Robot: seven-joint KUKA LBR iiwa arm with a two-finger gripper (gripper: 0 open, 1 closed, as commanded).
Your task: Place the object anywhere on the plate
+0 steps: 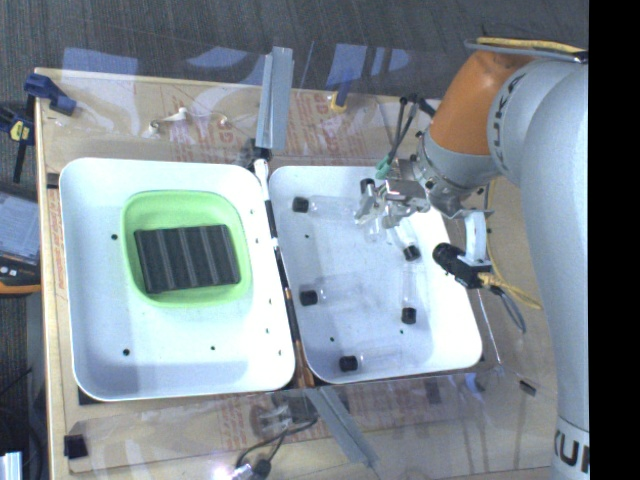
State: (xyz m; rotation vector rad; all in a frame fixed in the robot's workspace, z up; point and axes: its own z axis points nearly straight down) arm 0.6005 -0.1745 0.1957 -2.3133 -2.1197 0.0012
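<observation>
Camera view: end effector [385, 208] over right bin [330, 353], finger spread unclear.

Both bins [170, 368] look smooth white plastic, slightly glossy. Plate [145, 218] in left bin: pale green, translucent-looking plastic; dark ribbed matt insert [187, 258]. Bench [130, 118] raw wood. My arm [540, 118]: matt grey shell, orange band.

Raised bin walls [278, 268] stand between hand [385, 208] and plate [185, 208].
</observation>
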